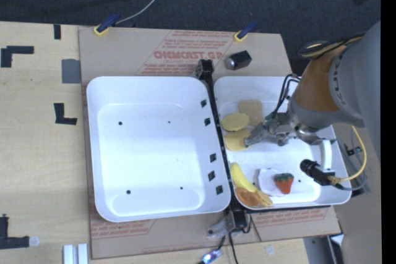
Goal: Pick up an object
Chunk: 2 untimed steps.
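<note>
My gripper reaches into the right bin from the right, its fingers low over the bin's left half. The tips lie between a round yellow piece and a second yellow piece just below it. A tan slab lies behind them. Toward the front edge lie a yellow banana, an orange-brown piece and a red strawberry on a white disc. I see nothing held between the fingers.
The left bin stands beside the right one, with a black divider clip strip between them. A small black object lies on the cardboard behind the bins. The arm's orange band and cables overhang the right bin's right side.
</note>
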Motion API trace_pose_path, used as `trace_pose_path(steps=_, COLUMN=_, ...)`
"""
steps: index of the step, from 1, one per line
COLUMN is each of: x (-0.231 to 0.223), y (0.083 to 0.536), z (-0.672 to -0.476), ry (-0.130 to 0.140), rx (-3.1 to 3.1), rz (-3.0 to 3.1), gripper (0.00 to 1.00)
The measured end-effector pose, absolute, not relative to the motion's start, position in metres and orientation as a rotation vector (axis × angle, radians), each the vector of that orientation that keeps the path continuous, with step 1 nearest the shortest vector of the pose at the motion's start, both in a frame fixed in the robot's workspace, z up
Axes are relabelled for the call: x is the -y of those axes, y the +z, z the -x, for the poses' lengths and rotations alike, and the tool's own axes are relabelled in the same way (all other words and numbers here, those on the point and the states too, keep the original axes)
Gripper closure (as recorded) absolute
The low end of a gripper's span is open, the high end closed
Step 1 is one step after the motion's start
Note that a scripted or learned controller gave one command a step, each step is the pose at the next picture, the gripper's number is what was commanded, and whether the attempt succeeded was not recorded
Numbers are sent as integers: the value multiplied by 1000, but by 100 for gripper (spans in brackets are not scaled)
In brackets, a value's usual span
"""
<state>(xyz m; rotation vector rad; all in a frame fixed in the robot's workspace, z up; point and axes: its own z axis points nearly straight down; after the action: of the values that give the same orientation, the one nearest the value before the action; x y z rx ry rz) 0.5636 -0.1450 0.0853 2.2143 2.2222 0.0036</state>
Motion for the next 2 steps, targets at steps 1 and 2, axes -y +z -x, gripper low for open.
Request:
trace_pose_path(steps=1, x=221, y=90, z=-484, ry=-2, rx=-2204, rz=-2229, gripper=0)
trace_pose_path(steps=2, x=168, y=94, z=-556, ry=3, rx=-2228, rz=-2212, gripper=0)
